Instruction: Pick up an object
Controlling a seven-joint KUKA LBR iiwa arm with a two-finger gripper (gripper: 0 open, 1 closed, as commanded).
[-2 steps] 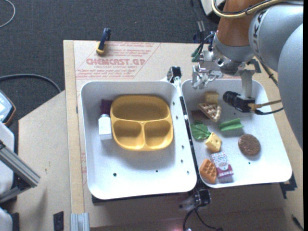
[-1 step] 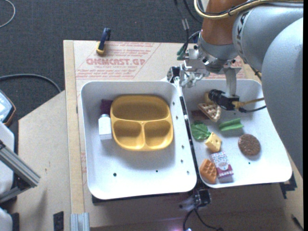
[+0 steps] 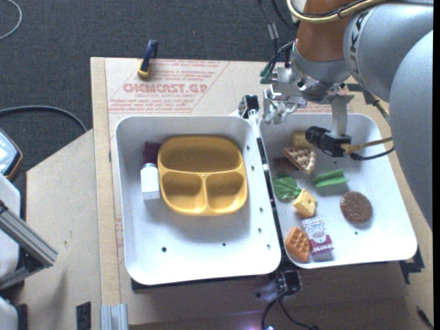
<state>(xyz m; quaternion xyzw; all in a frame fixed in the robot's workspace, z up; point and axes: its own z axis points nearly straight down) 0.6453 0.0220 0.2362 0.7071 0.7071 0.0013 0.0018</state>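
here the gripper (image 3: 278, 110) hangs over the right bin's (image 3: 385, 232) far edge, its grip impossible to tell; nearest below it lies a waffle piece (image 3: 301, 159).

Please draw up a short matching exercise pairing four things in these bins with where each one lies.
Things:
1. yellow divided tray
2. brown round patty
3. small white bottle
4. red and white packet

Places:
A. right bin, near its front edge, beside a waffle piece
B. left bin, against the tray's left side
C. middle of the left bin
D. right bin, toward its right side

Pairs: 1-C, 2-D, 3-B, 4-A
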